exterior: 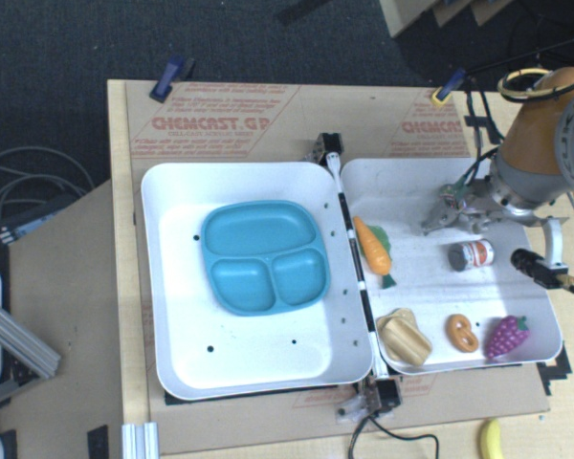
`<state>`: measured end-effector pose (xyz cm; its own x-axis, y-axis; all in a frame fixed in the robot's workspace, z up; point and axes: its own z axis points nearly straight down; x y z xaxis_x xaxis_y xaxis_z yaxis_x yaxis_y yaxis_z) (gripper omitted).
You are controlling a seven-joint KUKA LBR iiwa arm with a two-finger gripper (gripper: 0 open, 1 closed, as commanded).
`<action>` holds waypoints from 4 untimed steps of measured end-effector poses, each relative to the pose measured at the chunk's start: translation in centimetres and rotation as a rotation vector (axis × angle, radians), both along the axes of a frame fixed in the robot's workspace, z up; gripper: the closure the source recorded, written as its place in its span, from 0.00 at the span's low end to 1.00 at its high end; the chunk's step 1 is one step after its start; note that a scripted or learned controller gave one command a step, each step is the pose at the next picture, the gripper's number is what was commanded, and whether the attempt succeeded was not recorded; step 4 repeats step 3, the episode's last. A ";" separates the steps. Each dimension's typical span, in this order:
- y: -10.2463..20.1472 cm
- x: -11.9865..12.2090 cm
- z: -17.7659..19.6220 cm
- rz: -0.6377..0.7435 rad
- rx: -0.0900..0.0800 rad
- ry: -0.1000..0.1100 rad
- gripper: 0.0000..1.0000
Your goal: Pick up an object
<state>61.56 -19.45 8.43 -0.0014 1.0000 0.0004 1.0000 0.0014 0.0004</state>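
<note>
the bench (268, 113) is one flat board topped with printed brown cardboard, carrying two shallow white plastic bins side by side. the left bin (172, 352) holds a single blue plastic plate with three compartments (265, 256), lying near its middle toward the far edge, with bare white floor all round it and the widest room along the near edge. the right bin (411, 180) holds five small things. one tan toy bread loaf (405, 339) lies in its near left corner, touching the dividing wall. one orange toy carrot with green leaves (374, 246) lies along the left edge, just beside the divider. one purple toy grape bunch (506, 336) sits at the near right corner, and one brown toy pretzel (461, 333) lies just beside it, between grapes and bread. one small white can with a red label (472, 254) lies on its side toward the right edge. the far left stretch of this bin is bare. the one grey arm with an orange band (536, 142) comes over the far right corner; its gripper (452, 213) hangs just past the can, fingers spread apart and grasping nothing.
</note>
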 end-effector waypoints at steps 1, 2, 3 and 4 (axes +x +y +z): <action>3.1 5.0 0.1 0.001 -0.001 -0.002 0.00; 3.0 5.1 1.2 0.001 -0.003 -0.004 1.00; 7.4 3.6 7.0 0.001 0.000 -0.002 1.00; 7.4 3.6 7.0 0.001 0.000 -0.002 1.00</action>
